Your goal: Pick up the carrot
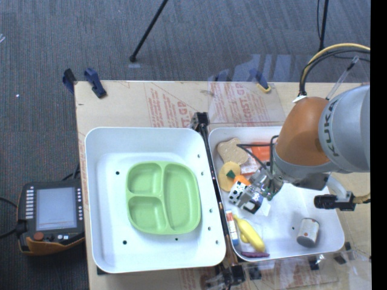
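Observation:
The carrot (261, 153) is an orange piece at the back of the right bin (326, 222), partly hidden under the arm's orange band. My gripper (253, 197) hangs low over the middle of that bin, in front and a little left of the carrot. It is just beside a black-and-white dice (237, 192) and a small orange bit (241, 179). Nothing orange shows at its tip.
The right bin also holds a tan slice (231, 149), a round yellow piece (228, 175), a banana (251, 234), a marker (230, 221) and a grey can (307, 231). The left bin (103, 162) holds a green divided plate (163, 197). A pendant (54, 213) lies far left.

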Controlling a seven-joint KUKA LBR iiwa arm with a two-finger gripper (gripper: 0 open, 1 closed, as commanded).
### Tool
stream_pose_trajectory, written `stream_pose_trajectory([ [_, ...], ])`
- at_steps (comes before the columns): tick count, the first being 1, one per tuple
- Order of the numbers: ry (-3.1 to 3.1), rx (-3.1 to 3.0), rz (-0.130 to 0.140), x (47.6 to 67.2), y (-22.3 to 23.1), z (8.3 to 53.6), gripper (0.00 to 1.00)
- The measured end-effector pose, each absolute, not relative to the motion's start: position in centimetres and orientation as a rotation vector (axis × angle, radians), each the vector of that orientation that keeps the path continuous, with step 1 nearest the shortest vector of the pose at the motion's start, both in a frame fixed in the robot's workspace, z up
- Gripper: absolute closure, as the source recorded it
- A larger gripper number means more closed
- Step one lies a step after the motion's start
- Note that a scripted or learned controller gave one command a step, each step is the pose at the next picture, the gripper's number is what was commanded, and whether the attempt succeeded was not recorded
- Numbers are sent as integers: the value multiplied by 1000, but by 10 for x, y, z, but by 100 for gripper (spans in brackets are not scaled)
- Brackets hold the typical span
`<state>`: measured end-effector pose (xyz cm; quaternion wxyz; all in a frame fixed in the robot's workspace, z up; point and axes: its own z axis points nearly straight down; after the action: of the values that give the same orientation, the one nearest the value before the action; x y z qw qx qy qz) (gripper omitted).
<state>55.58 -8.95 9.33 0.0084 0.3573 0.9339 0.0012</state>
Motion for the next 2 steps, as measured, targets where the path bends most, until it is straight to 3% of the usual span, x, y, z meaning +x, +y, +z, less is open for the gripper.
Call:
stream_pose_trajectory([
  [1,2968,989,12,619,-10,194,100],
  [2,2977,998,1,615,-13,188,0],
])
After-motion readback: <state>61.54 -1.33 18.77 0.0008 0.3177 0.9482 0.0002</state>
